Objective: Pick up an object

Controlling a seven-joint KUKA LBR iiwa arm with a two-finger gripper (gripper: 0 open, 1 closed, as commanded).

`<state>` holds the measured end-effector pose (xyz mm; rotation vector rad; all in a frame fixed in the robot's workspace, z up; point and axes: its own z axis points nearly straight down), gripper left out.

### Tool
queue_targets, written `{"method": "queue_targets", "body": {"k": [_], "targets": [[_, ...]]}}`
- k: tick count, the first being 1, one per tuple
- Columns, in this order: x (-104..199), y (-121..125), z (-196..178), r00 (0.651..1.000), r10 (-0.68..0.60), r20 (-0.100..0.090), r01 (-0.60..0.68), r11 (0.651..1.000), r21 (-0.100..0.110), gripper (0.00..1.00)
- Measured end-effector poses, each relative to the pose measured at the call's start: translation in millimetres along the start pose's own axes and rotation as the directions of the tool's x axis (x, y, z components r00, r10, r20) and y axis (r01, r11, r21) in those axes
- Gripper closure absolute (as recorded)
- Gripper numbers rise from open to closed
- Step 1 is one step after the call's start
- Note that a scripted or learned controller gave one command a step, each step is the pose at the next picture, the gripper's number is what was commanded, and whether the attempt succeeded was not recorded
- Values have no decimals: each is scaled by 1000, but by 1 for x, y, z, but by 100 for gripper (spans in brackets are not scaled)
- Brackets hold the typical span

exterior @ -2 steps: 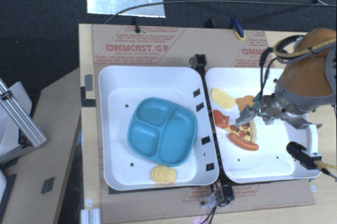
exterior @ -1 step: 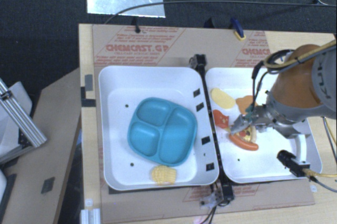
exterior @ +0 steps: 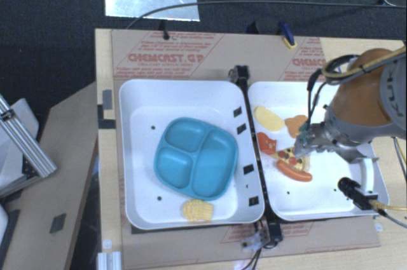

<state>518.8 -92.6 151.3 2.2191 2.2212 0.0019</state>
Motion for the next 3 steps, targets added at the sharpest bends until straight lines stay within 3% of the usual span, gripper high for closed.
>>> {"method": "queue_targets", "body": {"k": [1, 2, 3], "targets": [[-9, 7, -50, 1000, -2, 1, 2, 1000, -4, 100], [-9, 8, -71, 1000, -3, 0, 3, 1000, -2, 100], [42, 6, -82, 1000, -9, -2, 9, 1000, -1, 100]]}}
